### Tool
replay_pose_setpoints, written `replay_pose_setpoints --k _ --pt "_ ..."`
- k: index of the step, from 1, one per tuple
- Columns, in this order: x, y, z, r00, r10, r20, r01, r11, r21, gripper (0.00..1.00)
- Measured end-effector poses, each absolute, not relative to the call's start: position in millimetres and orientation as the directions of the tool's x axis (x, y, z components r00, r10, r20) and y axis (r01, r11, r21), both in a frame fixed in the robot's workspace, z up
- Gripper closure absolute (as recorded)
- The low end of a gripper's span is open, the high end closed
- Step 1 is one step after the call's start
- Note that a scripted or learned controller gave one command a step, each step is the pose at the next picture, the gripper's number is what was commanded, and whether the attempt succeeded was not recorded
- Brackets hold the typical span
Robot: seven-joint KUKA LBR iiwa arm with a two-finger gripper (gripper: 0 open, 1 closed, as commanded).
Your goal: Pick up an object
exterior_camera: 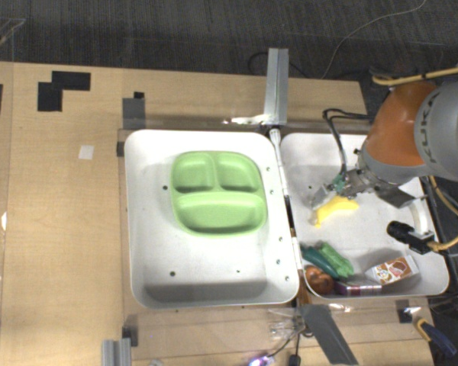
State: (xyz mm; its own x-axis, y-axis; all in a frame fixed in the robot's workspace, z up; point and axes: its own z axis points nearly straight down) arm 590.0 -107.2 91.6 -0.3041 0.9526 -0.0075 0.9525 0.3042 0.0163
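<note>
We're reaching the two-finger gripper (337, 187) down over the soft yellow banana-shaped toy (334, 210) lying in the right white bin (435, 279), grip state we cannot tell, so the lift is looking not yet done.

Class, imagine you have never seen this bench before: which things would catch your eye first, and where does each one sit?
The bright green divided plate stands out first, lying in the middle of the left bin. Next comes the grey arm with its orange band, reaching in from the right, its gripper low over a yellow banana-like object in the right bin. More small items cluster along that bin's near edge.
</note>
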Motion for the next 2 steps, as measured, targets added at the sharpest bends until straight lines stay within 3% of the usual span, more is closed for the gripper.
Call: replay_pose_setpoints --k 1,2 --pt "564.2 -99 92 -0.375 0.927 -0.010 0.927 0.375 0.019 0.00" --pt "566.2 -96 104 -0.377 0.926 -0.006 0.926 0.377 0.023 1.00"
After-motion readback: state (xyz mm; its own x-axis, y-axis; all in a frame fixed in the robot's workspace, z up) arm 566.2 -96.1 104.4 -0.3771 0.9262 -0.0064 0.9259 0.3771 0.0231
